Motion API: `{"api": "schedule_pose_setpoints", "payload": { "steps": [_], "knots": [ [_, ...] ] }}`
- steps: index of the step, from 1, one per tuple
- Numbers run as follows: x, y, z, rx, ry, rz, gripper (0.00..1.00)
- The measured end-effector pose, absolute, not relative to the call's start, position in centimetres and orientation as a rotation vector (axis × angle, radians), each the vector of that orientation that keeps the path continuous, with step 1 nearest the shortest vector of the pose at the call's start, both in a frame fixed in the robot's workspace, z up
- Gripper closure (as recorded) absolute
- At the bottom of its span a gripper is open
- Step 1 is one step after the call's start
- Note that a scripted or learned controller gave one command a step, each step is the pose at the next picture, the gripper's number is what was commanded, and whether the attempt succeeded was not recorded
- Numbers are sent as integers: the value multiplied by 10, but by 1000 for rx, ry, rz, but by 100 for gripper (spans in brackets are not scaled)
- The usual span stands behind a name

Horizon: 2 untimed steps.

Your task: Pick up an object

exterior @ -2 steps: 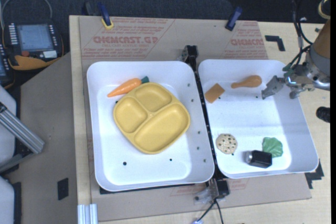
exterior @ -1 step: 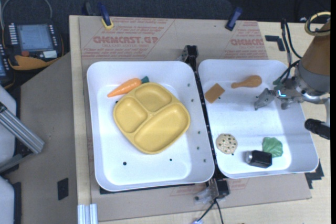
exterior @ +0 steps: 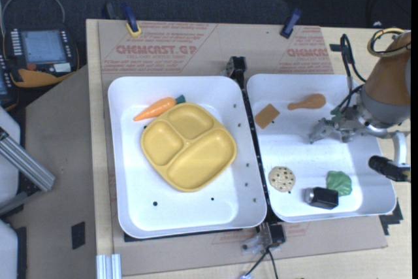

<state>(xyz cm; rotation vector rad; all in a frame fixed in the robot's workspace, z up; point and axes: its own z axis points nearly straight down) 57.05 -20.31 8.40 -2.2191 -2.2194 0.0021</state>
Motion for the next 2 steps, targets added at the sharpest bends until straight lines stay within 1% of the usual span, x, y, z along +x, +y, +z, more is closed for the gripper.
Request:
{"api": "schedule_pose_setpoints", "payload": {
  "steps": [1, 2],
  "knots": [
    [572, -203, 95, -2222, -2223, -1, 100],
    [570, -202, 159, -2225, -2227, -4, 100]
  ]
}}
